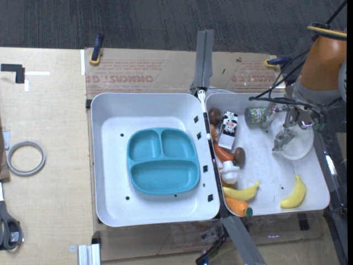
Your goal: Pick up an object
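Observation:
My gripper (284, 141) hangs low over the back right part of the right bin (276, 200), its tips just above a clear round lid (295, 146). Nothing shows between the fingers. A small green can (255, 115) lies just left of the gripper. Along the bin's left wall sit a black-and-white carton (228, 127), a brown piece (214, 116), an orange piece (223, 152), a brown mushroom (239, 156) and a white piece (230, 174). Two bananas (241, 191) (293, 194) and a carrot (237, 206) lie near the front.
The left bin (105, 148) holds a blue divided plate (163, 160). A grey divider bar (204, 59) stands between the bins at the back. A roll of tape (25, 157) and scissors (8, 231) lie on the bench at left.

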You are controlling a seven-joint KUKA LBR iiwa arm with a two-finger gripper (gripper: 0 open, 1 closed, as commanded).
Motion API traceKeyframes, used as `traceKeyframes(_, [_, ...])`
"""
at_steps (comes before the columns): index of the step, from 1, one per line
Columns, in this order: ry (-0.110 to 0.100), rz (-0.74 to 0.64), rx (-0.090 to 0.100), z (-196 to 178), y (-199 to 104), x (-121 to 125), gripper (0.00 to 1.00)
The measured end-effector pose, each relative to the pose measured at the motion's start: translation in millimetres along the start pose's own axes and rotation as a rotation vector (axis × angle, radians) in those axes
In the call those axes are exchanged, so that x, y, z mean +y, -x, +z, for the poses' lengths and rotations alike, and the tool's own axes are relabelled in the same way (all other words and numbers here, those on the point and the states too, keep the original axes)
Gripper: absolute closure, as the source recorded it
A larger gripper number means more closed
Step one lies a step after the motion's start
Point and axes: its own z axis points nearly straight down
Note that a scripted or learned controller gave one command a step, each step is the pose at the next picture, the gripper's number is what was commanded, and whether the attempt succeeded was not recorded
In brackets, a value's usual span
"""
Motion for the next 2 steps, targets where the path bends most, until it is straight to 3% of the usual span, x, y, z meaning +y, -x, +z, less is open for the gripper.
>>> traceKeyframes(1, [-0.005, -0.032, -0.002, 0, 5, 24, 0.0])
traceKeyframes(2, [-0.004, -0.038, 0.002, -1, 19, 99, 0.0])
